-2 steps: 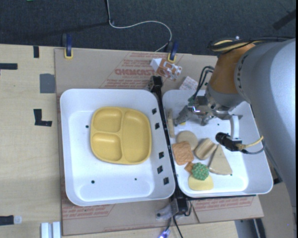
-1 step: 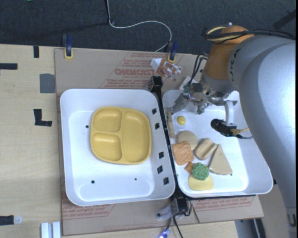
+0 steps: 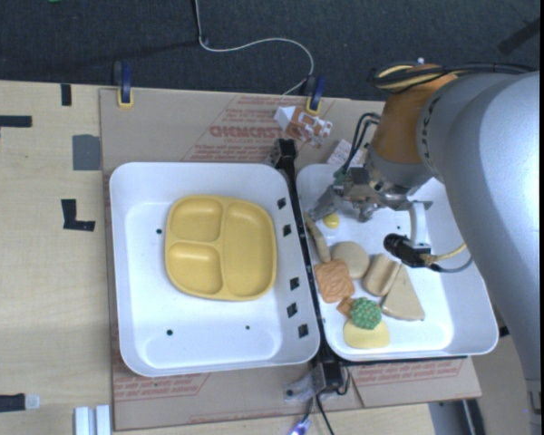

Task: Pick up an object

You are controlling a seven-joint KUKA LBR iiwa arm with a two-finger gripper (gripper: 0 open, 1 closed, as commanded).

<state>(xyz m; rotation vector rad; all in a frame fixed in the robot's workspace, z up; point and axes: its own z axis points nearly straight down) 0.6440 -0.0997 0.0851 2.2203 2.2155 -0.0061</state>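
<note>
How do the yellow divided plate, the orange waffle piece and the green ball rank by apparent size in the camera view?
1. yellow divided plate, by far the largest
2. orange waffle piece
3. green ball, a little smaller than the waffle piece

All lie at bin level, so nearness barely skews this.

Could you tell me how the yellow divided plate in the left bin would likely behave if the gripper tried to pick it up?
The yellow plate looks moulded and rigid, so it probably would not flop. It lies flat and wide in the left bin, so two fingers would likely struggle except at its rim. Its smooth surface may be slippery.
</note>
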